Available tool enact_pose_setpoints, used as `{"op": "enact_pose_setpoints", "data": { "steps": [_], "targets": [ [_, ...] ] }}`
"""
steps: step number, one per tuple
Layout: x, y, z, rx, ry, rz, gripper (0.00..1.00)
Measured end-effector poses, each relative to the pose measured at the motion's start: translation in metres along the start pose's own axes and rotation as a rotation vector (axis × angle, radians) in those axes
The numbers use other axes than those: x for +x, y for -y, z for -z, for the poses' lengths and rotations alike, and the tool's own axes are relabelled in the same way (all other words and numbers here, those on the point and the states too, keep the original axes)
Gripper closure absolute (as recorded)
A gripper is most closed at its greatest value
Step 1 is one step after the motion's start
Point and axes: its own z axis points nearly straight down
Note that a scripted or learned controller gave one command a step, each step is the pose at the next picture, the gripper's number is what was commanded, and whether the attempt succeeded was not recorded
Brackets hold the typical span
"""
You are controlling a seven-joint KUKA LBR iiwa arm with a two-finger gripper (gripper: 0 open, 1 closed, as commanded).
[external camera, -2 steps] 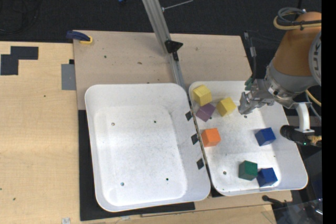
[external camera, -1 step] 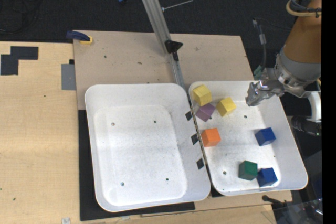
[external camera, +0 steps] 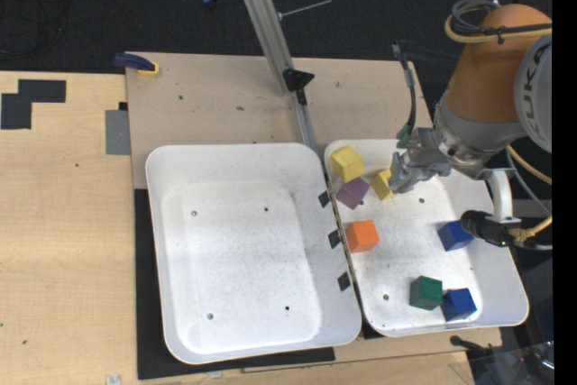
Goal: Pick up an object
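Gripping a small yellow block (external camera: 381,184), my gripper (external camera: 397,178) hangs low over the right bin (external camera: 505,307). My arm (external camera: 491,86) reaches in from the right, wrist bent downward. Just left lie a larger yellow cube (external camera: 346,163) and purple block (external camera: 352,192).

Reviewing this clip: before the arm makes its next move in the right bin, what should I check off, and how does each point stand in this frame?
1. Gripper is over the right bin: ok.
2. A block sits by the fingertips: ok, the small yellow block is right at them.
3. That block is actually gripped: cannot tell.
4. Neighbours stand apart from it: not ok, the purple block and larger yellow block crowd close.
5. Other blocks are out of the way: ok, orange block, green block and two blue blocks lie apart.
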Motion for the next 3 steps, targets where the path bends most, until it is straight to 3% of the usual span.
{"op": "enact_pose_setpoints", "data": {
  "steps": [3],
  "targets": [
    [0.148, 0.013, -0.002, 0.001, 0.001, 0.000, 1.00]
  ]
}}
